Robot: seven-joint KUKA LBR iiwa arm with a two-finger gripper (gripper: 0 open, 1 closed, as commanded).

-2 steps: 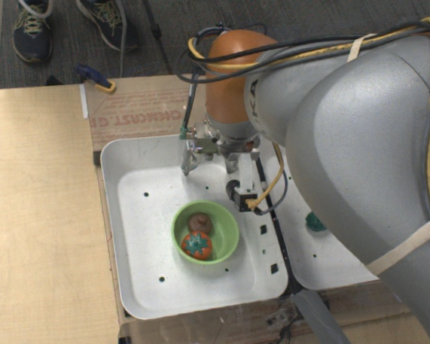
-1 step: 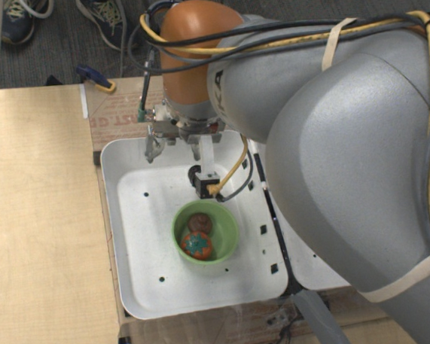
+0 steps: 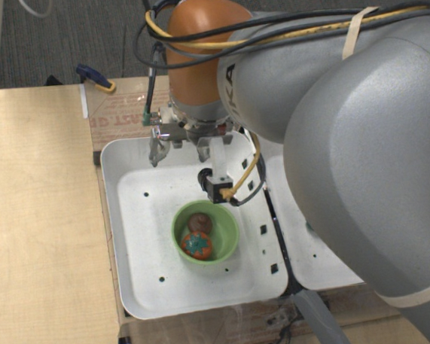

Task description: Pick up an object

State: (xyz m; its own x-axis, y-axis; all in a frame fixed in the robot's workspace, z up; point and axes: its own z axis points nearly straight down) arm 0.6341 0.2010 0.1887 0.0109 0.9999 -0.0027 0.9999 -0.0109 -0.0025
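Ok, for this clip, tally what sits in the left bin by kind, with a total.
Green bowl: 1
Brown ball in the bowl: 1
Orange and teal ball in the bowl: 1
Total: 3

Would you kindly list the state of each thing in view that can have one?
End effector: open, gripping nothing, above the back of the left bin.
Green bowl: upright in the left bin, holding two things.
Brown ball: lying in the bowl.
Orange and teal ball: lying in the bowl, beside the brown one.
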